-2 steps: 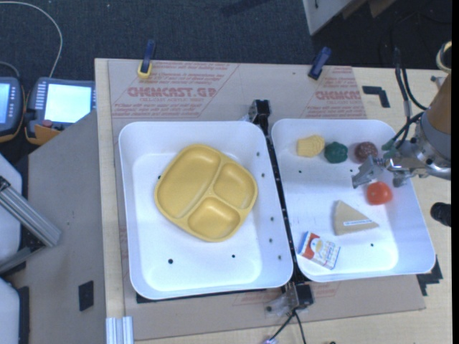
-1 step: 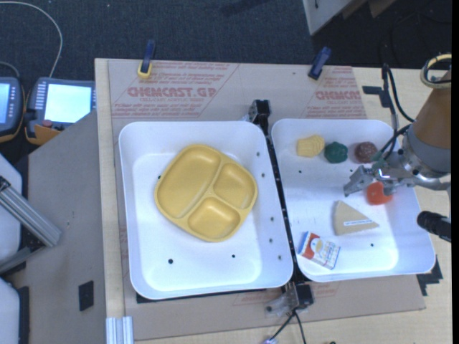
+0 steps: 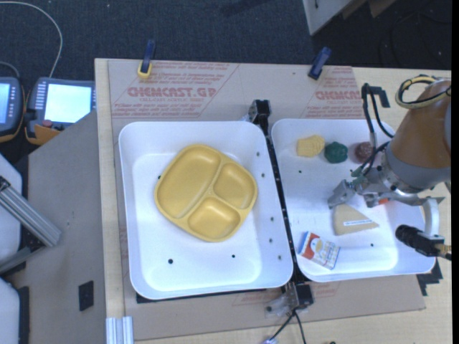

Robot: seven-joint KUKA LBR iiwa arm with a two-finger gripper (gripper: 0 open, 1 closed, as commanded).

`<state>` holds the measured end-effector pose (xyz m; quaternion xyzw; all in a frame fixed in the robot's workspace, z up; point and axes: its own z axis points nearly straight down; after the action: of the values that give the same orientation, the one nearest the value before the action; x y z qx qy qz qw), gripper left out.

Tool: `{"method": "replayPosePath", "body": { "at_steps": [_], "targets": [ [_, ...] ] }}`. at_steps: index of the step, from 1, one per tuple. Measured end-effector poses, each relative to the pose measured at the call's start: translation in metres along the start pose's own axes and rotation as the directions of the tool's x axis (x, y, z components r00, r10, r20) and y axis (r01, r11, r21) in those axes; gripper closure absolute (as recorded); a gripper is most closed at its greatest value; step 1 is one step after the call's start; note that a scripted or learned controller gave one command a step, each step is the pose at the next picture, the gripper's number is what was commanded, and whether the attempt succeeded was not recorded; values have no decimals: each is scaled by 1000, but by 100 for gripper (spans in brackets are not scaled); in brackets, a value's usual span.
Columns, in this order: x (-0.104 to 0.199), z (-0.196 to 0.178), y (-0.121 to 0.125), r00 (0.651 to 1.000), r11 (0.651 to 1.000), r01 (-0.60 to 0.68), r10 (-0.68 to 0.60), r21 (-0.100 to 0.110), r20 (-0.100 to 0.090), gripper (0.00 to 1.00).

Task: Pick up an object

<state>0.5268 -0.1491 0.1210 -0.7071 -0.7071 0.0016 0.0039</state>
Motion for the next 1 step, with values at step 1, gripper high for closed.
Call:
{"method": "replayPosePath", "body": {
  "at_steps": [1],
  "targets": [
    [0, 39, 0, 1000, 1000, -1, 1, -4, 1, 0]
  ]
}}
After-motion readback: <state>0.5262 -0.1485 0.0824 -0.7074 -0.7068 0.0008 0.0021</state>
